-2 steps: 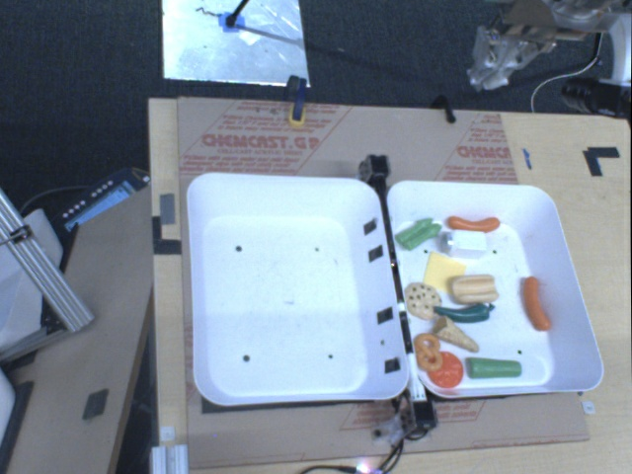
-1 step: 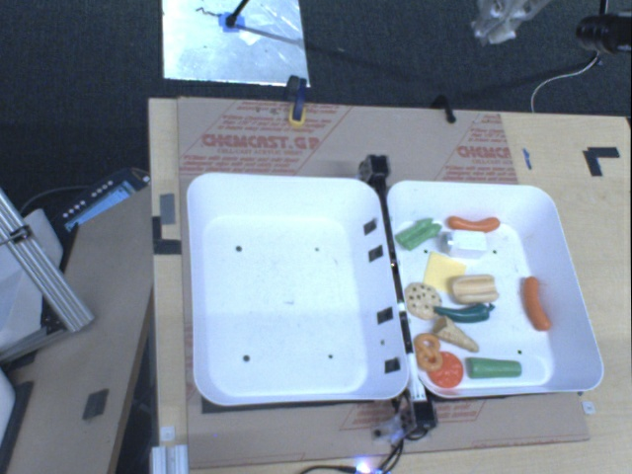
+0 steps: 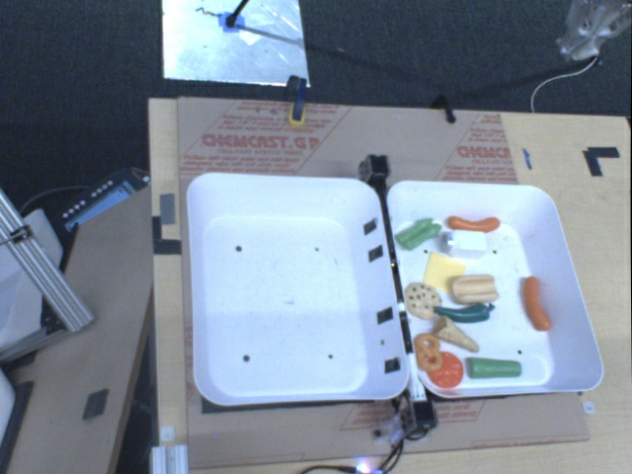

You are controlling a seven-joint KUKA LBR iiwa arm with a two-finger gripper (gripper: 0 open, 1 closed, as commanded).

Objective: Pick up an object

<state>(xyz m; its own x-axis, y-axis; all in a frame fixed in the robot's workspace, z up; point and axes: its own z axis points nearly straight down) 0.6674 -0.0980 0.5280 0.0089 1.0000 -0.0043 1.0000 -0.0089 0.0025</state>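
Gripper [image 3: 592,23] hangs up at one o'clock, well off the right bin [image 3: 563,265]; fingers too blurred to tell. Sausage [image 3: 535,302] lies at the bin's three o'clock.

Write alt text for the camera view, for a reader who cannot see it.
Two white bins sit side by side on a bench; the right bin holds toy food, including a bun, a cookie and a tomato. The tool is at the top right corner, far from both bins.
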